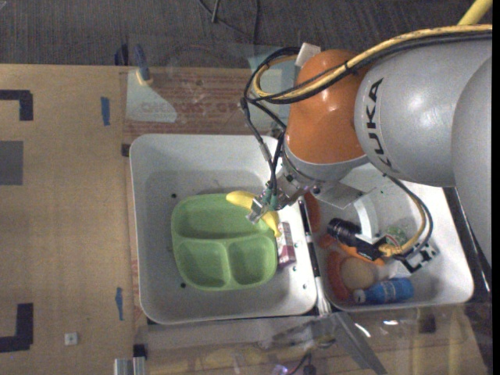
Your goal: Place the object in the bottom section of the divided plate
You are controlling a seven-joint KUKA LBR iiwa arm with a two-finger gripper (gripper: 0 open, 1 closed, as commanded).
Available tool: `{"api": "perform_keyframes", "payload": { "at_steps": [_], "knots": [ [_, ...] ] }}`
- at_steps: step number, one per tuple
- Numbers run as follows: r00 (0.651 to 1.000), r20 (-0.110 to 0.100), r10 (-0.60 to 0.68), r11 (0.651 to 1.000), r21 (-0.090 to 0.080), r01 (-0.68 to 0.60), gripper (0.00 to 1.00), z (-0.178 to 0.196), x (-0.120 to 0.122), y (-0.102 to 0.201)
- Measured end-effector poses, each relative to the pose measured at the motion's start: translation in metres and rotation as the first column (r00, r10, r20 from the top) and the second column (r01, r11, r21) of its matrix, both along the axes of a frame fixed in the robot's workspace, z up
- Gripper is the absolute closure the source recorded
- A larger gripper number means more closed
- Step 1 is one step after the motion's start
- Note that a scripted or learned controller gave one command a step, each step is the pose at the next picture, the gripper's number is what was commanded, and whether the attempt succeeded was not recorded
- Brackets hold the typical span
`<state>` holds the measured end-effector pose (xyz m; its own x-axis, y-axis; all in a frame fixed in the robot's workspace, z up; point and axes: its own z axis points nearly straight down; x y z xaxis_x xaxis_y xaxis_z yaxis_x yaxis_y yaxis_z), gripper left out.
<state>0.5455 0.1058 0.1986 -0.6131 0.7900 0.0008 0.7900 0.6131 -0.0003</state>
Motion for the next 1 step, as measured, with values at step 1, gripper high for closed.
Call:
{"api": "perform_keyframes", "payload": {
  "at_steps": [1],
  "knots": [
    [1.0,0.0,0.0,1.0,0.0,0.0,0.0,0.0,0.0,-0.0001]
  ]
}}
